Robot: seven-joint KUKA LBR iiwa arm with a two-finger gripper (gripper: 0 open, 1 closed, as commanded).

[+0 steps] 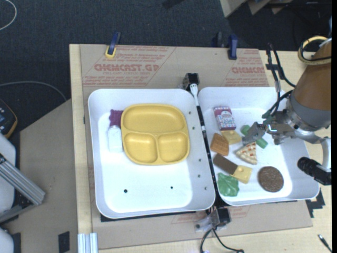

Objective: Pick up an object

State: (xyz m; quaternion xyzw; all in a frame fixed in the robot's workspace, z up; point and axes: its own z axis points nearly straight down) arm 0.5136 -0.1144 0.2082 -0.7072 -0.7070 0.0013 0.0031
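Note:
My gripper hangs low over the middle of the right bin, reaching in from the right. Its tip sits over a small green toy, whose green also shows just below the tip. A pizza slice lies directly in front of it. Around them lie a pink-red box, a brown bread piece, a yellow cheese cube, a dark chocolate bar, a second yellow wedge, a green leaf and a round brown cookie. Whether anything is held is hidden.
The left bin holds a yellow divided plate and a purple-and-white bottle along its left side. A black clamp sits at the divider between the bins. Blue and yellow clamps hold the bench's far edge.

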